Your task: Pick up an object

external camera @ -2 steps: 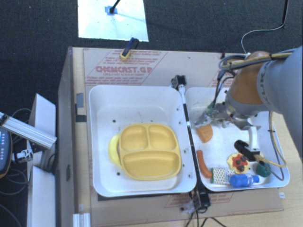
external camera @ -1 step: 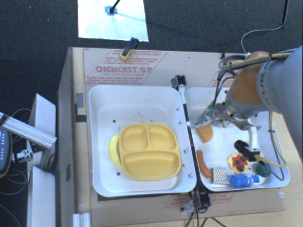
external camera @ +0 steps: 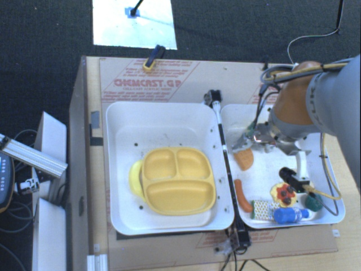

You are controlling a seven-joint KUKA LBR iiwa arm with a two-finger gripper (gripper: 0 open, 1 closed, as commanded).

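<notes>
My gripper (external camera: pixel 243 144) hangs low in the right bin (external camera: pixel 265 113), near its left wall. Right under its tip, touching or nearly touching it, lies an orange wedge-shaped piece (external camera: pixel 244 160). A red-orange sausage (external camera: pixel 242 195) lies closer to the front, along the same wall. At the front of this bin are a green-and-white speckled block (external camera: pixel 260 209), a blue bottle (external camera: pixel 290 214), a yellow toy with red spots (external camera: pixel 283 193) and a dark green lump (external camera: pixel 314 202).
The left bin (external camera: pixel 121 151) holds a yellow divided tray (external camera: pixel 177 180) on top of a yellow plate (external camera: pixel 135 176). A black rod (external camera: pixel 221 130) runs along the divide between the bins. The grey arm (external camera: pixel 327 103) covers the right bin's far right corner.
</notes>
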